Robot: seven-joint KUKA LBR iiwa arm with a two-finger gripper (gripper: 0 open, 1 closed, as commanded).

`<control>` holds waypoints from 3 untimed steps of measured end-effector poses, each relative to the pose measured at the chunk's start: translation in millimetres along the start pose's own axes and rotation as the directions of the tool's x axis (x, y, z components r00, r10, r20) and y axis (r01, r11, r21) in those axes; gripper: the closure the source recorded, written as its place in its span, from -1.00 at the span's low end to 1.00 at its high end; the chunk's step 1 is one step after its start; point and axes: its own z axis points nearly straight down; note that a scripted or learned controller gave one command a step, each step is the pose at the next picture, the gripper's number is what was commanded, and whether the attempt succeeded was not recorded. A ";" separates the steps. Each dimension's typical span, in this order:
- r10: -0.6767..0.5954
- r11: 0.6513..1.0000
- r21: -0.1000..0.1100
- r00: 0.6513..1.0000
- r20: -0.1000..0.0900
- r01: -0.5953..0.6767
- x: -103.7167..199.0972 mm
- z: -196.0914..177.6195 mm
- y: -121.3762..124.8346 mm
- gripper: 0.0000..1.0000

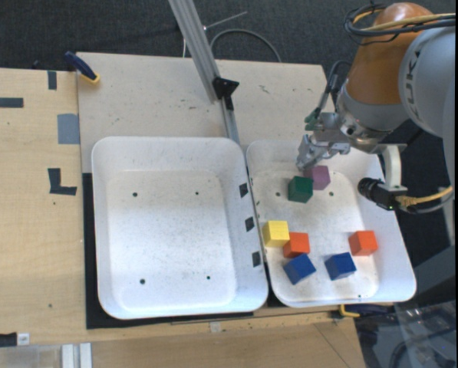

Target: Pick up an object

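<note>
Two shallow white plastic bins with rounded corners sit side by side on a pale wooden bench; both floors are speckled with fine dark grit. Left bin [167, 221] is the larger, with a few dark dots on its floor. Right bin [390, 278] holds seven small cubes. Green cube [300, 189] lies near the bin's far end, with a pink cube [320, 178] touching or just beside its right edge. Nearer the front: yellow cube [275, 231] by the left wall, an orange cube [296, 244] touching its lower right corner, a blue cube [298, 268] just below that, a second blue cube [340, 265] beside it, and a second orange cube [363, 242] apart to the right. All cubes look matte and sharp-edged. The arm [413, 60], smooth grey casing with a glossy orange band, reaches in from the right. Its metal gripper [314, 158] hangs over the far end of the right bin, right above the pink and green cubes; cannot tell how the tool is set, nor whether it touches either cube. A ribbed aluminium bar [194, 33] slants across the bench's far side, ending in a black bracket [225, 89] above the gap between the bins. Grey tape patches [67, 127] mark the wood at left.
</note>
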 end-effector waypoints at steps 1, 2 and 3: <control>-0.001 1.000 0.000 1.000 0.000 0.001 56.3 -4.2 9.5 1.00; -0.001 1.000 0.002 1.000 0.001 0.001 114.3 3.2 14.8 1.00; 0.000 1.000 0.000 1.000 0.001 0.000 162.2 3.7 36.5 1.00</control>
